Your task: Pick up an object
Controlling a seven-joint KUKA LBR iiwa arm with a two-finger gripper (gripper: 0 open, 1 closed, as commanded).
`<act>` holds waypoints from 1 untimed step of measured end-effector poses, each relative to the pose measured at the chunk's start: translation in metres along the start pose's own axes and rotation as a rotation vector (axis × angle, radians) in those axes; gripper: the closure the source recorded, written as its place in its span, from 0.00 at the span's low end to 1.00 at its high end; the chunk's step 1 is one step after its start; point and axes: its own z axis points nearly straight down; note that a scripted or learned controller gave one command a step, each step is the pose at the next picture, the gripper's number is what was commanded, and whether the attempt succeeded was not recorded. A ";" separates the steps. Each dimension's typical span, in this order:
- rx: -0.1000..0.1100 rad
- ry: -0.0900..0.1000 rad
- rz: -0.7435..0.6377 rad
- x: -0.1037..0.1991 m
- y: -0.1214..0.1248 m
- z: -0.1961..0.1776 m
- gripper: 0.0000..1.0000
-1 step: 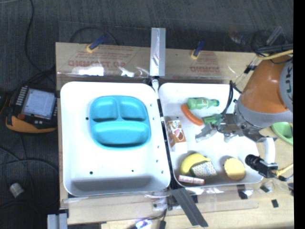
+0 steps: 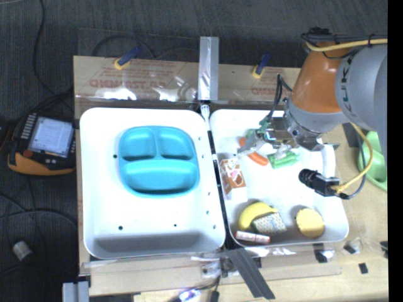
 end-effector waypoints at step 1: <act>-0.002 -0.005 0.022 -0.042 0.056 0.104 0.00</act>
